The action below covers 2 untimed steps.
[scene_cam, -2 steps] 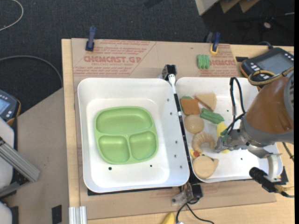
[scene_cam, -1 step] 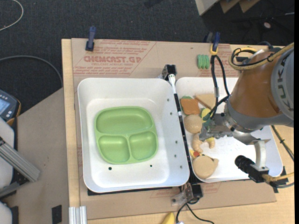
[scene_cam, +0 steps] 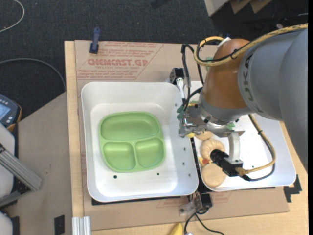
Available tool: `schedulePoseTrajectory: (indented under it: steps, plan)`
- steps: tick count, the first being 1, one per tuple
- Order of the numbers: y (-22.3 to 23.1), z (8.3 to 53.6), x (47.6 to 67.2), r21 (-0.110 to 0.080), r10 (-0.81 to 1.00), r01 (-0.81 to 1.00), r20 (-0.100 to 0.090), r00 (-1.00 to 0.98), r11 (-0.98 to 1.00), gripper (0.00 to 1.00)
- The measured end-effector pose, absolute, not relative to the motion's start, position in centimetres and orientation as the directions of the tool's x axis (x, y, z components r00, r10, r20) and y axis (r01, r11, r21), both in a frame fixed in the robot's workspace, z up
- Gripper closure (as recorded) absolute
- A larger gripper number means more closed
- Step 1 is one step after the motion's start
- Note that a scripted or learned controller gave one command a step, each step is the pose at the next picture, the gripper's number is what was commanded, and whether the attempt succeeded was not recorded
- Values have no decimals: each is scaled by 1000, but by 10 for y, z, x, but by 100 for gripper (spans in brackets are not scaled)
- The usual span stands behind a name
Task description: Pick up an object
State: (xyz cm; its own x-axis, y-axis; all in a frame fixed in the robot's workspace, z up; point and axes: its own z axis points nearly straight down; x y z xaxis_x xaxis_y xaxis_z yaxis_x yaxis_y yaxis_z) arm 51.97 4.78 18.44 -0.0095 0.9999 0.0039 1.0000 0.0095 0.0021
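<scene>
Camera view: the gripper is positioned low in the right bin, directly over tan objects. Whether anything is gripped cannot be told. A green tray is seated in the left bin. Grasp step judged underway; verification before lifting is required.

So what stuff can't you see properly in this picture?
- Gripper: the arm hangs over the right bin and covers its fingers, so open or shut is unknown.
- Beige objects: partly under the wrist, so their shapes are unclear.
- Right bin: mostly covered by the arm.
- The green tray in the left bin shows fully.
</scene>
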Motion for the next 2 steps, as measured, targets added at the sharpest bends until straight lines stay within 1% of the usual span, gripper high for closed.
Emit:
schedulePoseTrajectory:
  steps: [1,2]
  plan:
    - [93,359,491,16,1000,1000,7,-7,7,100]
    - [67,354,479,-2,1000,1000,0,2,-2,100]
